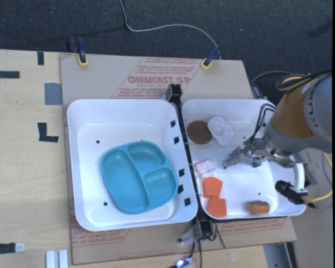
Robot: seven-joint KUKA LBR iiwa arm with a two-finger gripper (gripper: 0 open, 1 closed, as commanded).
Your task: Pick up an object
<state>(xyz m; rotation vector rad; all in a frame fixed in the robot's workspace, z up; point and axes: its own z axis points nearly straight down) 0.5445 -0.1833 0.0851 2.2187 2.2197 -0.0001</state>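
Cardboard-topped table (156, 80) bearing two white bins, jaws (233, 160) low in the right bin (251, 106), whether spread or clenched impossible to tell, likely mid-approach, needing a short drop and close on the nearby orange block (213, 186), long axis roughly vertical in view, beside a wrapper (204, 166).

Arm (301, 116) reaches in from the right, wrist bent low, gripper (233, 159) pointing left, nothing between its jaws.
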